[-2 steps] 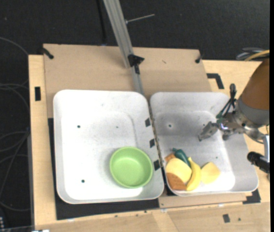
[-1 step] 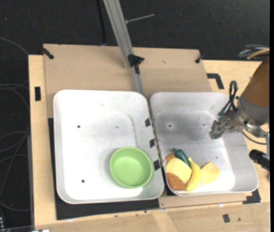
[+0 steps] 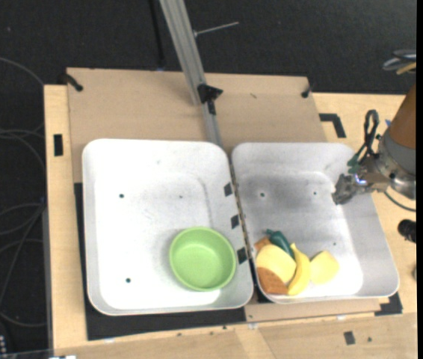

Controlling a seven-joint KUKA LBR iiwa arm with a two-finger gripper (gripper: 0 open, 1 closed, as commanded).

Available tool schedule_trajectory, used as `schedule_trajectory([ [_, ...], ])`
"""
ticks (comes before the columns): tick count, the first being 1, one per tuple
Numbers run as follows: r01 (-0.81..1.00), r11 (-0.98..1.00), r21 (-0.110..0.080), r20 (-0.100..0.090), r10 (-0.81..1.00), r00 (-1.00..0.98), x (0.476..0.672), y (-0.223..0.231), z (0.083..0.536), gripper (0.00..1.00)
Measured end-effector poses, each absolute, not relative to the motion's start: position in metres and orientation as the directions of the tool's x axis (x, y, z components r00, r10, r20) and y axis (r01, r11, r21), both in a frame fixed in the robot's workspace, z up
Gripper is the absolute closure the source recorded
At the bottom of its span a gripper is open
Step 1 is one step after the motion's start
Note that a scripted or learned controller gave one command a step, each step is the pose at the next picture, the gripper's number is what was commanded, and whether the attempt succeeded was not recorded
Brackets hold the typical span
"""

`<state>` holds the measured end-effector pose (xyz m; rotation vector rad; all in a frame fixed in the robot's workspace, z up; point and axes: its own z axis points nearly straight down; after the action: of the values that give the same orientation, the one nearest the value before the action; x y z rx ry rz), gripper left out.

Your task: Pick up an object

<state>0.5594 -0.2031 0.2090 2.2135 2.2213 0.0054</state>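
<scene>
White right bin (image 3: 361, 223): your gripper (image 3: 344, 190) hangs over its far right part, holding nothing; fingers' spread too small to tell. Yellow toy pile (image 3: 294, 266) sits in that bin's near corner, well apart.

High slanted overhead view of both bins (image 3: 159, 155)

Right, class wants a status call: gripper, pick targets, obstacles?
Gripper over right bin, holding nothing. Toy food pile at front edge, untouched. Green bowl in left bin.
</scene>
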Motion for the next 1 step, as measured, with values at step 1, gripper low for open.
schedule_trajectory([
  [1,1.0,0.003,0.003,-0.002,1.0,-0.003,0.5569,-0.1965,0.2655,1.0],
])
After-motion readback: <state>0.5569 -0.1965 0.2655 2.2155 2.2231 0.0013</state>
